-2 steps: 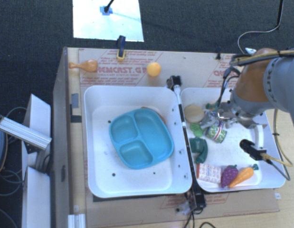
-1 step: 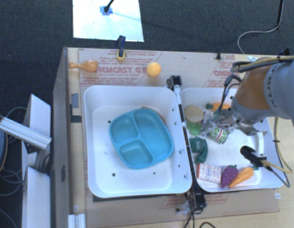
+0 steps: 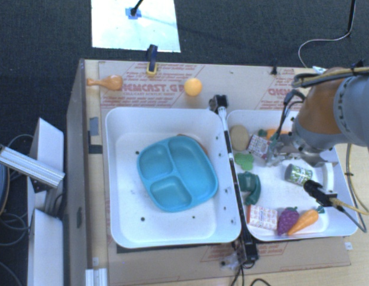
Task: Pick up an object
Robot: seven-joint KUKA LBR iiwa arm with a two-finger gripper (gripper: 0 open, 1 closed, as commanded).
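Since our gripper [image 3: 272, 154] sits low in the right bin [image 3: 339, 231], near the little shiny packet [image 3: 258, 144] by the left wall, we would try that one. It looks light, thin and crinkly, so we should pinch its edges softly. We cannot tell how our gripper stands, or if it has anything

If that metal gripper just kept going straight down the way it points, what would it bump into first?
Probably the small crinkled foil packet lying just below the gripper in the right white bin, though height is hard to judge from this slant.
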